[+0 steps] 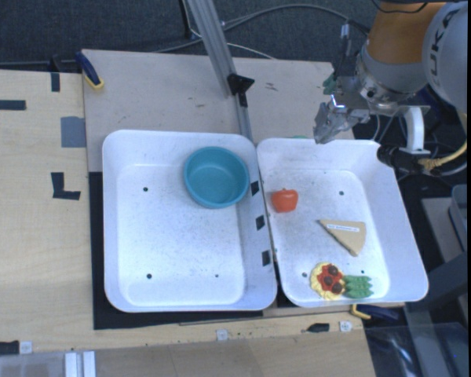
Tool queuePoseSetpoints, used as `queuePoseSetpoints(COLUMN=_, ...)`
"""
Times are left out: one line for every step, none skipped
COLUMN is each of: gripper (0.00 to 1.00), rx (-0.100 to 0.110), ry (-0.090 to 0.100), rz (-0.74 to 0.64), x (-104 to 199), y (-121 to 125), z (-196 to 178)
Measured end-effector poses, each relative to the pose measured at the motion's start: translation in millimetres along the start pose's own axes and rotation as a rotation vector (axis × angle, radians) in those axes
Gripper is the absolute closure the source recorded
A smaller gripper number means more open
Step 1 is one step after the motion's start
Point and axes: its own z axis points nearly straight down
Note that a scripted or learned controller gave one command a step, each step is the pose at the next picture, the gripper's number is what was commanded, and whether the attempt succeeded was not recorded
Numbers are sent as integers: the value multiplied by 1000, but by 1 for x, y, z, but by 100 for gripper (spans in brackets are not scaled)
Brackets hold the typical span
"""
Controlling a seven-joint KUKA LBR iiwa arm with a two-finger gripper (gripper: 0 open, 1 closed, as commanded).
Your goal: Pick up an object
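Camera view: gripper (327,129) hovers over right bin's (392,187) far rim, grip state unclear; dropping straight down could clip rim, missing tomato (284,200).

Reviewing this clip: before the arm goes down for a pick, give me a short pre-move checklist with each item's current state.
1. Candidate objects in the right bin: ok. A red tomato-like toy, a tan wedge and a yellow, red and green food toy lie there.
2. Objects apart from each other: ok, none touch.
3. Gripper free of any load: ok, nothing seen between its fingers.
4. Gripper over a target: not ok, it hangs above the right bin's far rim.
5. Finger opening: cannot tell.
6. Blue bowl in the left bin: ok, away from the arm.
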Motion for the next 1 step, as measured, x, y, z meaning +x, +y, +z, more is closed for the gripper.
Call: queuePoseSetpoints(gripper=100, rx=1, ry=0, rz=0, x=43, y=-12, z=22)
